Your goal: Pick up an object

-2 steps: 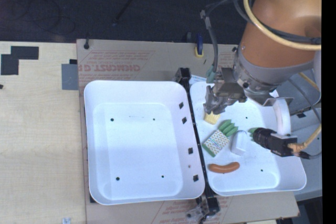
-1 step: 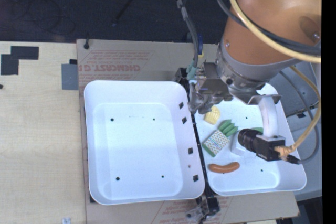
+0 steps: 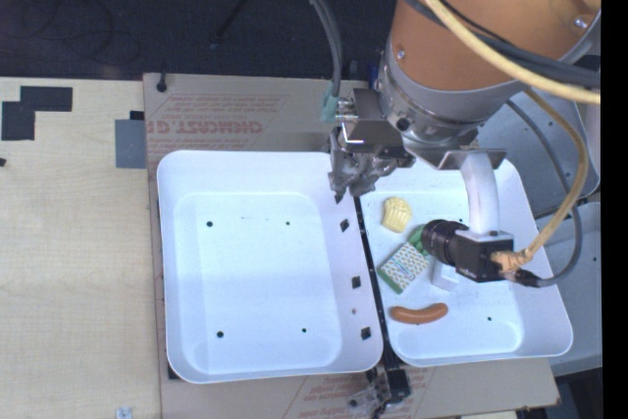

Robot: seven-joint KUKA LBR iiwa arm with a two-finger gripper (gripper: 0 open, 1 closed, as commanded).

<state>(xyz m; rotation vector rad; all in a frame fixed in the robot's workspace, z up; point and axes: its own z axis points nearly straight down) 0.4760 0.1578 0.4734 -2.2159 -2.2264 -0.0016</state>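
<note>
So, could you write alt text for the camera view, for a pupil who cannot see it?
A grey and orange robot arm reaches down where the white left bin meets the white right bin, which holds a yellow corn piece, a green and white packet and a sausage.

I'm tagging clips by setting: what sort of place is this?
Probably a robotics lab bench: a grey-and-orange arm hangs over the right bin, which holds toy corn and a sausage, beside the left bin, both on cardboard.
</note>
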